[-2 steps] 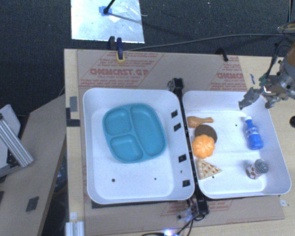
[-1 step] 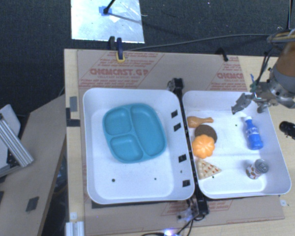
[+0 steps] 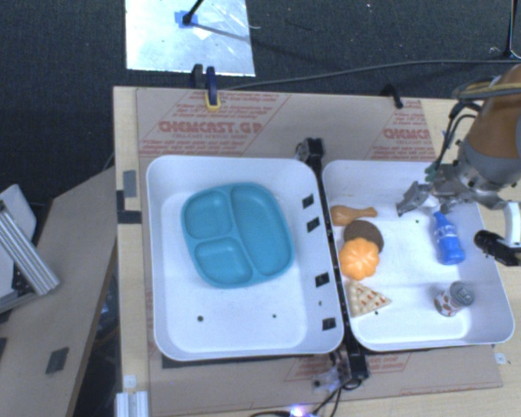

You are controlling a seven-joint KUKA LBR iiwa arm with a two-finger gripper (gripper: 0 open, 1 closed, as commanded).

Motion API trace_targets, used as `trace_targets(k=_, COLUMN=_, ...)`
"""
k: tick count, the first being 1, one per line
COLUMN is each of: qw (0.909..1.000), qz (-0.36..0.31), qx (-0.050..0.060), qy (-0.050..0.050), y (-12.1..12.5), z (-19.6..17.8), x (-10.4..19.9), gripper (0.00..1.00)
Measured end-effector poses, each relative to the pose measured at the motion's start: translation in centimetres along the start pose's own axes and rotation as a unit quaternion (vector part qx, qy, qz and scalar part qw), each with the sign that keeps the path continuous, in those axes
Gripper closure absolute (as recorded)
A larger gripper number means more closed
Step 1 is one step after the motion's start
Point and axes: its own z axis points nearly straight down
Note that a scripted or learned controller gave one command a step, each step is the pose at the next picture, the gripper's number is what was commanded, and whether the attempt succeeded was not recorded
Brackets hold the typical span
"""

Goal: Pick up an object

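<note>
My gripper (image 3: 431, 200) hangs over the far part of the right bin (image 3: 417, 328), open, with nothing between its fingers. A blue bottle (image 3: 448, 240) lies just in front of it, a little to the right. A small grey can (image 3: 454, 297) rests near the bin's front right corner. On the bin's left side lie a chicken drumstick (image 3: 352, 214), a brown round cookie (image 3: 363, 233), an orange pumpkin (image 3: 359, 259) and a pizza slice (image 3: 366, 300).
The left bin (image 3: 178, 328) holds a blue divided plate (image 3: 237, 233). Black clips run along the rims where the two bins meet (image 3: 326, 259). The orange-banded arm (image 3: 504, 120) stands over the right bin's far right corner.
</note>
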Motion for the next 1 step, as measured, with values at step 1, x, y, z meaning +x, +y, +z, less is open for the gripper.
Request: trace_targets(k=1, qw=1.0, qz=-0.001, qx=-0.004, qy=-0.001, y=0.23, z=-1.52, x=-0.05, gripper=1.0)
